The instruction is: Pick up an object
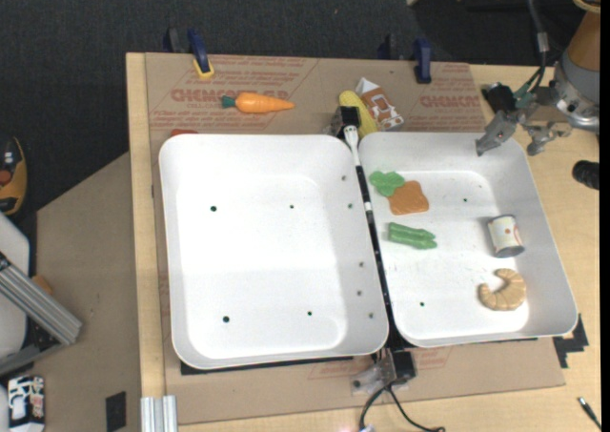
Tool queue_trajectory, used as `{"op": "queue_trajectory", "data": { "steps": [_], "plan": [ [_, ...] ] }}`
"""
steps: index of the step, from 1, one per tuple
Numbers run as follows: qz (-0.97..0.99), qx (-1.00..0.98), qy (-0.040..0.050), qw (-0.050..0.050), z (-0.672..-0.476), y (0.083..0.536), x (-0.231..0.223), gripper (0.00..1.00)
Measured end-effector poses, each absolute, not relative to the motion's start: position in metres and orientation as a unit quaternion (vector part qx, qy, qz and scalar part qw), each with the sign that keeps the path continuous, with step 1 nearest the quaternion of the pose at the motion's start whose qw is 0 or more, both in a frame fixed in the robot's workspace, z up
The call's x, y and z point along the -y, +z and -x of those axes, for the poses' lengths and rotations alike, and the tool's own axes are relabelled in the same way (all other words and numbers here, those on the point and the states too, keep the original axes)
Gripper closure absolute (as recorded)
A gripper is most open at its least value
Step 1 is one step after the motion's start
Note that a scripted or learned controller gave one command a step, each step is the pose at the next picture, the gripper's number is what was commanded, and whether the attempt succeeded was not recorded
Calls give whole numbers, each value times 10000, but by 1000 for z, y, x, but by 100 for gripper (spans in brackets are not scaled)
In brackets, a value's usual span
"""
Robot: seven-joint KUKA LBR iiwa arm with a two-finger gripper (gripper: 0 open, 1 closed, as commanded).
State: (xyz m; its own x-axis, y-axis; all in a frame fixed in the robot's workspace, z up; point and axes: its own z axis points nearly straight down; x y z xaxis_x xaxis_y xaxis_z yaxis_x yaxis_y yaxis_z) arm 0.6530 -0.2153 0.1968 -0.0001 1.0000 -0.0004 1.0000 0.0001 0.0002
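A croissant-shaped toy point(502, 291) lies nearest the camera, in the near corner of the right bin point(448, 330), well below the gripper point(519, 137) and slightly to its left as seen from above. Just beyond it, closer to the gripper, a small silver can point(504, 235) lies on its side. Farther to the gripper's left, near the seam between the bins, sit a green pea pod point(412, 236), an orange flat piece point(410, 198) and a green leaf-like piece point(385, 181).

The gripper hovers over the far right corner of that bin, its two fingers spread apart with nothing between them.

These look like light plastic play foods, stiff and probably smooth. The can seems the easiest pick: small, rigid, likely to roll if nudged, so closing across its round sides should suit it. The croissant is wider and curved; its narrower middle looks the better hold.

The left bin point(191, 258) lies well apart from the gripper.
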Motion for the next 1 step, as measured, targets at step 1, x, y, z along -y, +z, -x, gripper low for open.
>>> {"op": "queue_trajectory", "data": {
  "steps": [1],
  "plan": [
    [-7056, -7086, -11, -35, -666, 78, 172, 0]
  ]
}}
